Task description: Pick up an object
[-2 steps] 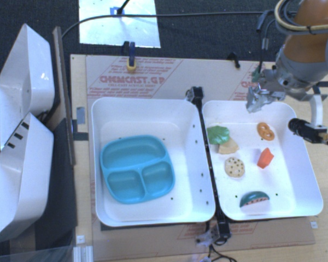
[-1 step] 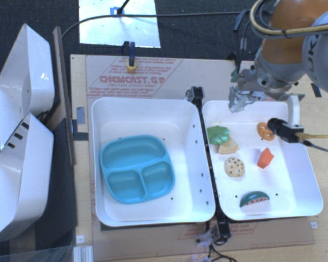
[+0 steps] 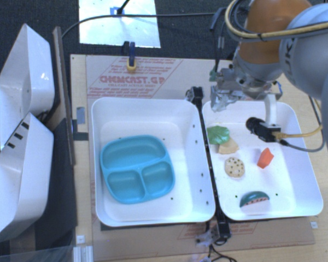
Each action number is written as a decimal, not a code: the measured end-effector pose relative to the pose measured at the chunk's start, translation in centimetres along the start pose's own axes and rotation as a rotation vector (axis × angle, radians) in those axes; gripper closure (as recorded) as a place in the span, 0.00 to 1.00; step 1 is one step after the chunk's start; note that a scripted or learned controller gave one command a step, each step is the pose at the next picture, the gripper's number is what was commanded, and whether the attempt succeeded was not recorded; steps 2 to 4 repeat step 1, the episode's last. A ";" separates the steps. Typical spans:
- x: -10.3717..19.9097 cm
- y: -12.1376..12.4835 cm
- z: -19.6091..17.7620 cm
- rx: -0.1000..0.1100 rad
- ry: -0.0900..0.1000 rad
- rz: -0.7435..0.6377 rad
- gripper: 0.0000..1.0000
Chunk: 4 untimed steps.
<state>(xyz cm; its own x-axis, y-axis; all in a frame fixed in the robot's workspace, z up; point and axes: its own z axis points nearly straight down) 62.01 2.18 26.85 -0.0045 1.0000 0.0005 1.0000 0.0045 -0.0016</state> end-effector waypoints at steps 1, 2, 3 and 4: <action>4.7 0.4 2.8 0.002 0.000 0.000 1.00; 4.7 0.4 2.8 0.002 0.000 0.000 1.00; 4.7 0.4 2.8 0.002 0.000 0.000 1.00; 4.7 0.4 2.8 0.002 0.000 0.000 1.00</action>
